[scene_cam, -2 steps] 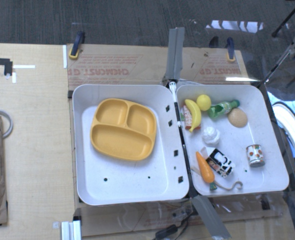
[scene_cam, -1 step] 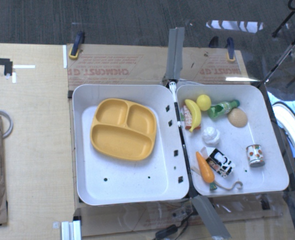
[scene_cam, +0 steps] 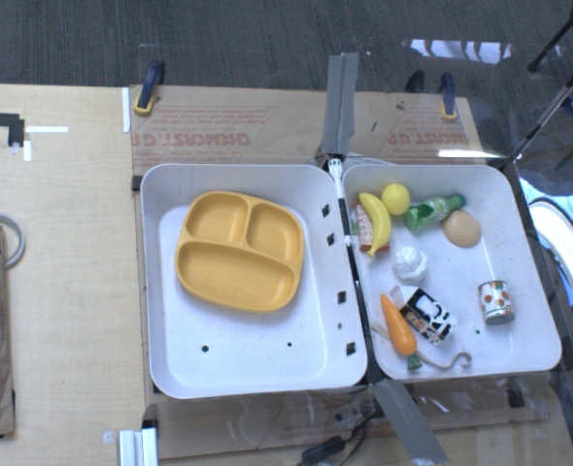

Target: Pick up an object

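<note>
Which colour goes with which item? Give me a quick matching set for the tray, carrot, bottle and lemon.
Things:
1. divided tray
2. carrot
3. bottle
4. lemon

Colours:
A. green
B. bright yellow
C. orange
D. mustard yellow

Pairs: 1-D, 2-C, 3-A, 4-B. The tray lies in the left bin; the other three are in the right bin.

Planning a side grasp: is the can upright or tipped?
Upright. The can stands on its base in the right bin, round top showing.
</note>
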Available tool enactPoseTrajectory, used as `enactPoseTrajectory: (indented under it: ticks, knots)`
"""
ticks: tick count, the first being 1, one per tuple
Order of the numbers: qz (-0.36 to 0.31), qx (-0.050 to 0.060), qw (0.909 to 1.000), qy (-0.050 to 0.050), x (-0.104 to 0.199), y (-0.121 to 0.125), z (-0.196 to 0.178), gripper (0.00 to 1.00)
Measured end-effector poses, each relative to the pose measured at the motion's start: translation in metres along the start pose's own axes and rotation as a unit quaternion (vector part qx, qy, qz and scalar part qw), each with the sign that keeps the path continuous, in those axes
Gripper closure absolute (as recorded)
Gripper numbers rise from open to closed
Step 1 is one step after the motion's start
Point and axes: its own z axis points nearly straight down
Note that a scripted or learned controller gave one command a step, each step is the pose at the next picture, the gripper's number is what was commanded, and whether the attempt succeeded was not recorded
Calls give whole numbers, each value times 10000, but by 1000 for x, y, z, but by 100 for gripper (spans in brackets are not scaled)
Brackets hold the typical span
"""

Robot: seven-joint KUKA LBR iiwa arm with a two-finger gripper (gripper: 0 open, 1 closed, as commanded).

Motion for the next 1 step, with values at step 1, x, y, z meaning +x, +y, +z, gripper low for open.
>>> enactPoseTrajectory:
  ticks: [1]
  knots:
    - [176, -5, 9998, -3, 0, 0, 0, 100]
